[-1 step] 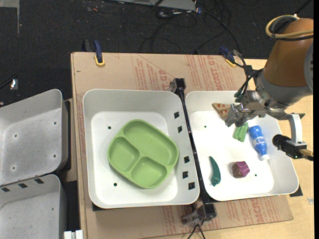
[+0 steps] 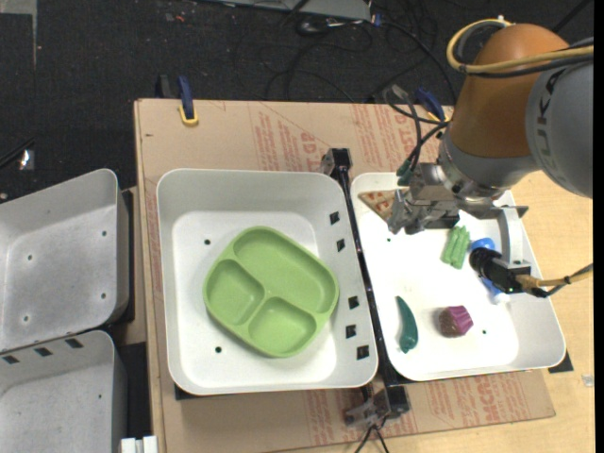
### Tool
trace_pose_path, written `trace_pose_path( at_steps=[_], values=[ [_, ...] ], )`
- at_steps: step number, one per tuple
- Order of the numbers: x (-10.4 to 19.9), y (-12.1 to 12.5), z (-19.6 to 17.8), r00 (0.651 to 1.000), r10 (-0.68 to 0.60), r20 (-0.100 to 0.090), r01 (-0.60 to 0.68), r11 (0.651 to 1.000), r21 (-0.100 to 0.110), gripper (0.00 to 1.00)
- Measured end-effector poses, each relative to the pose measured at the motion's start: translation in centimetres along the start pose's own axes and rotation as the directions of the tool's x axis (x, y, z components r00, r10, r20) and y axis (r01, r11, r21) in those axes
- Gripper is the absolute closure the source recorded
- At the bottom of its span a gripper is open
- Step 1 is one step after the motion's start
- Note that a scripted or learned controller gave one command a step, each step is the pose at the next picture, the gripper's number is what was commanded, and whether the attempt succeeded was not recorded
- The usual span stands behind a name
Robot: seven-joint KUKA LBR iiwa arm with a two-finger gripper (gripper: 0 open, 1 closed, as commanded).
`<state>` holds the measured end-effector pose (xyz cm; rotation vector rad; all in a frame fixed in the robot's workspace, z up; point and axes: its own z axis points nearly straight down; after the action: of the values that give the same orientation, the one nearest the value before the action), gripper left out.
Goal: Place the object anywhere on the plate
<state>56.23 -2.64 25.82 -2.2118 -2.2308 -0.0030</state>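
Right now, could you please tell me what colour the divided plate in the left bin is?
The divided plate is light green, seen clearly in the camera view.

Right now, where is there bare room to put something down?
All three sections of the green divided plate are bare. The right white bin is crowded: teal pepper-shaped piece, purple lump, green ridged piece, tool.

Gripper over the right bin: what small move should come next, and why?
Probably lower the gripper toward one item below and right of it, such as the light green piece. It sits above the right bin, nothing seen in it, and the green plate carries no object.
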Motion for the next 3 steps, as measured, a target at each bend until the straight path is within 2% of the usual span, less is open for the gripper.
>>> trace_pose_path(
  at_steps=[2, 3],
  values=[
    [10.8, 1.1, 3.0, 1.0, 0.001, 0.001, -0.001, 1.0, 0.002, 1.0],
    [15.8, 3.1, 3.1, 1.0, 0.001, 0.0, -0.001, 1.0, 0.0, 1.0]
  ],
)
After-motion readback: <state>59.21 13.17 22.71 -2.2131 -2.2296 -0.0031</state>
